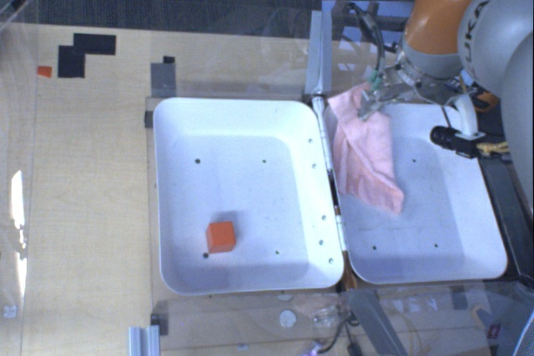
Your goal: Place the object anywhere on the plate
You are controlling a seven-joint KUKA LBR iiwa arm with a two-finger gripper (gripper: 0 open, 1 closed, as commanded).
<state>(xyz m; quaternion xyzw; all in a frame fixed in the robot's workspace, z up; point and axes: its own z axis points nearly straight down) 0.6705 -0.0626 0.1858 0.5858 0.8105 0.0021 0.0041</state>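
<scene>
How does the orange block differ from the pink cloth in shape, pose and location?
The orange block is small, rigid and boxy; the pink cloth is much larger, soft and crumpled. The block lies alone in the left bin; the cloth hangs in the right bin, its top bunched at the hand. Both are over white bins.

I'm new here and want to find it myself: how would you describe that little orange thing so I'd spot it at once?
Find the two shallow white bins side by side and take the left white bin. Near its lower left corner sits a small orange cube on the white floor. The right white bin holds a soft pink cloth instead, so the cube's boxy shape and bright colour stand out.
</scene>
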